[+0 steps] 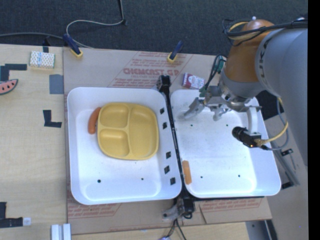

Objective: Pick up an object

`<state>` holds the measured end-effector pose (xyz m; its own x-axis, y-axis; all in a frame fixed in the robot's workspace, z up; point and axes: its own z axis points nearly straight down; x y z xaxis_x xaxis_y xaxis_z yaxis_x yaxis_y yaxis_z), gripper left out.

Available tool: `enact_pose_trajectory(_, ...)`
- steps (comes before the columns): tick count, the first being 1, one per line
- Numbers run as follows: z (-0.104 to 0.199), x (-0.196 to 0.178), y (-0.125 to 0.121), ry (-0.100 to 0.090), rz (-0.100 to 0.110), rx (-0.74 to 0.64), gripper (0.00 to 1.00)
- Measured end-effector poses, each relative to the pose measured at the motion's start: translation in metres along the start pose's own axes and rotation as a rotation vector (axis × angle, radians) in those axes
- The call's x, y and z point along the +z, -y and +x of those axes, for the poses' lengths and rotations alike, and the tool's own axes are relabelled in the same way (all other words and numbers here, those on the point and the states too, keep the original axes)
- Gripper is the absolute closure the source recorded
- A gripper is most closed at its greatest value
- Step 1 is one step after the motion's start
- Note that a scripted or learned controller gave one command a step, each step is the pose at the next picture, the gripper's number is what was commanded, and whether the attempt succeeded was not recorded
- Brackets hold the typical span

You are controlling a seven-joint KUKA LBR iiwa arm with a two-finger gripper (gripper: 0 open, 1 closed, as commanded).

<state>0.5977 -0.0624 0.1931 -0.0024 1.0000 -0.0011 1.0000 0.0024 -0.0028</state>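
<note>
My gripper (204,113) hangs over the far part of the right bin (260,184), with its two fingers spread open and nothing between them. A small orange sausage-like piece (186,172) lies in that bin by its near left wall, well below the gripper. In the left bin (85,184), a yellow divided plate (128,130) lies flat. An orange sausage (92,120) rests against the plate's left edge.
A small red and white packet (192,80) lies on the cardboard just beyond the right bin. Two clamps (73,45) (175,51) grip the cardboard's far edge. A patterned block (42,59) and a watermelon-slice toy (7,86) sit on the bench at far left.
</note>
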Motion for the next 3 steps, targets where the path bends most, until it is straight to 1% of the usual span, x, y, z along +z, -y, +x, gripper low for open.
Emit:
enact_pose_trajectory(1,-0.034,0.081,0.065,-0.001,0.003,0.003,0.00)
enact_pose_trajectory(2,-0.032,0.107,0.016,-0.002,-0.003,0.002,0.00)
enact_pose_trajectory(3,0.034,0.008,-0.042,-0.002,-0.005,0.000,0.00)
